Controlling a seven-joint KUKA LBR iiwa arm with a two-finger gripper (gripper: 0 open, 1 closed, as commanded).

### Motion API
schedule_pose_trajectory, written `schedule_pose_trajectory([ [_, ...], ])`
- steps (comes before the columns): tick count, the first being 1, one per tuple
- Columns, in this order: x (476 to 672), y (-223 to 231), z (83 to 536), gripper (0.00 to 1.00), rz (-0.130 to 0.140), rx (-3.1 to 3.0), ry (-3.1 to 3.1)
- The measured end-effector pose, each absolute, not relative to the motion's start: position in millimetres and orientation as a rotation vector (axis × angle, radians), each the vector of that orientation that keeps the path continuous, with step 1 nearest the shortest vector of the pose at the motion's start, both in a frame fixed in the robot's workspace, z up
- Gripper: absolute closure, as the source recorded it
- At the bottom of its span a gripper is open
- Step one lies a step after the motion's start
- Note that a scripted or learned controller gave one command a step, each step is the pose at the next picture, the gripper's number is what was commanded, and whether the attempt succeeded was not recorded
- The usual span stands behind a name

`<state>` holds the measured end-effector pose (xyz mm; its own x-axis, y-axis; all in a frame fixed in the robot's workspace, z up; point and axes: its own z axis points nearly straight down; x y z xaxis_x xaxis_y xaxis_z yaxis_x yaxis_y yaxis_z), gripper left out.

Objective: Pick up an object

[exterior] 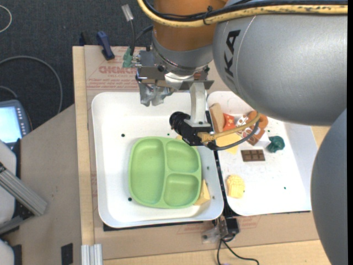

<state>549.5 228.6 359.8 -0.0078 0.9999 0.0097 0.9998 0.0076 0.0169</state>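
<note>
The green divided plate [165, 173] looks like smooth plastic with a soft, half-matt finish. The left bin [110, 120] and the right bin [298, 197] are smooth white plastic too, a little shiny. The bench top [83, 81] is pale brown and matt, perhaps cardboard or fibreboard. The arm's grey shell [287, 65] and orange band [187, 10] are glossy. The yellow corn cob [235, 186] has a bumpy surface.

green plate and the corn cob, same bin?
No, the green plate lies in the bin on the view's left, and the corn cob lies in the other bin beside it.
</note>
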Motion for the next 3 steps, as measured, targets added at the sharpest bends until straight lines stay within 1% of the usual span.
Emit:
schedule_pose_trajectory([
  [1,477.4,212,403,1.00,0.008,2.219,2.225],
  [2,490.0,176,544,1.00,0.028,2.218,2.213],
  [3,478.2,228,533,1.00,0.001,2.215,2.230],
])
